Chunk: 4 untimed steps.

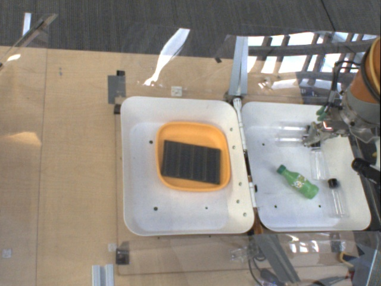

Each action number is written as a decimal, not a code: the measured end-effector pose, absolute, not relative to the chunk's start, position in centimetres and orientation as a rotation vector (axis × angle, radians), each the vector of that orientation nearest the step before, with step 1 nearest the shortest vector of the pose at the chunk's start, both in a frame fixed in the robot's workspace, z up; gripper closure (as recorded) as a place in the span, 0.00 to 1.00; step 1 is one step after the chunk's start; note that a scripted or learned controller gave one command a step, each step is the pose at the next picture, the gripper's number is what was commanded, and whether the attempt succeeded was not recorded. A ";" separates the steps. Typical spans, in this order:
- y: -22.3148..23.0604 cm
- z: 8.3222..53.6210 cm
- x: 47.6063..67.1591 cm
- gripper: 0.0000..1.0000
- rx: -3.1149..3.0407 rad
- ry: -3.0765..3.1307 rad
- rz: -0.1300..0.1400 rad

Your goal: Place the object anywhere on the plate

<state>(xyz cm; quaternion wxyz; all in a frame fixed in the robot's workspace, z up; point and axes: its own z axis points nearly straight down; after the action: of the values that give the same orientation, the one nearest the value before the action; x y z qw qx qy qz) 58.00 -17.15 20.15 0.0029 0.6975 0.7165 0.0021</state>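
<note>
Overhead view of the bench with two shallow white bins side by side. The left bin (140, 183) carries the plate (193, 185), an orange, rounded-square dish whose centre is covered by a dark ribbed rectangular insert (191, 161). Nothing else lies on the plate. The right bin (280, 210), just beside the plate's bin and separated from it by the two touching rims, holds the object (297, 181): a small green bottle lying on its side, cap end pointing toward the plate, body angled away from it. Near the bottle, on the side away from the plate, lie clear plastic pieces (324, 171) and a small dark cap-like item (332, 183); their exact form is hard to make out against the white floor.

The arm (364, 85), grey with an orange band, enters from the side of the right bin farthest from the plate. Its gripper (315, 134) hangs over the far part of the right bin, beyond the bottle as seen from the plate's near edge, and apart from the bottle. Whether the fingers are spread or closed cannot be told from this angle, and no item is visible between them.

Progress, as judged here: the task is at its beginning. The bottle is not grasped, and pickup, transfer across the rims, and release onto the plate all remain.
</note>
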 end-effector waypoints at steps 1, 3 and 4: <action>-19.2 9.5 54.3 1.00 1.961 2.437 0.010; -5.1 18.6 55.5 1.00 2.017 2.401 0.008; 2.6 18.5 57.5 1.00 1.976 2.438 0.007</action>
<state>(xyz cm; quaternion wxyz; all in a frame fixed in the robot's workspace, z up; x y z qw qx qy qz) 57.52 2.56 18.53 0.0018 0.6296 0.7769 0.0021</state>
